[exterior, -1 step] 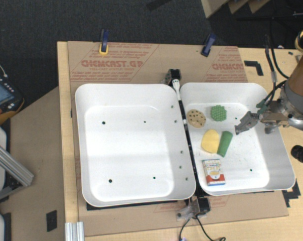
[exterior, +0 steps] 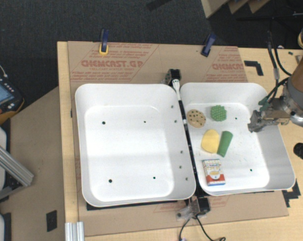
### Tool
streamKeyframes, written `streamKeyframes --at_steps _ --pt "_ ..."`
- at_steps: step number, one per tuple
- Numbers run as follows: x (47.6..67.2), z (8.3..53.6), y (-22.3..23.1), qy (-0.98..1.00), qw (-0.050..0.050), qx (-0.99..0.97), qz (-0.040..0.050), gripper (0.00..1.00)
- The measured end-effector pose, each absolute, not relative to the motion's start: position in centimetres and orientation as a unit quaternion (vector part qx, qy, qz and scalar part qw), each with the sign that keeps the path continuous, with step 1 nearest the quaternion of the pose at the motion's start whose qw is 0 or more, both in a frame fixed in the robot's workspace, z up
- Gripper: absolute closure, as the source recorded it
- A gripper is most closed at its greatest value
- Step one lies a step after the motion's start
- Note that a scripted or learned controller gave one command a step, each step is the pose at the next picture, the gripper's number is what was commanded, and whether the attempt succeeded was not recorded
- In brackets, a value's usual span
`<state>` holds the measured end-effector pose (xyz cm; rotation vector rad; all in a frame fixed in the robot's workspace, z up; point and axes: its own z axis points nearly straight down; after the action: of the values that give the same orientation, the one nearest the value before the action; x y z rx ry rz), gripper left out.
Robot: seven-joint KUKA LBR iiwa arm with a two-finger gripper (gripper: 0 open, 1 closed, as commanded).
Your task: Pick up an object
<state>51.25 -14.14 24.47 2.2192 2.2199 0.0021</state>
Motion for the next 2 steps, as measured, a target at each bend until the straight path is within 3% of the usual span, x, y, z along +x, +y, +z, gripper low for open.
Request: streamKeyframes --at_steps 1,2 --pt "54.9 30.9 -10.3 0.709 0.004 0.705 0.0032 1.00" --pt "54.1 35.5 -1.5 0.711 0.002 0.703 0.0038 1.00"
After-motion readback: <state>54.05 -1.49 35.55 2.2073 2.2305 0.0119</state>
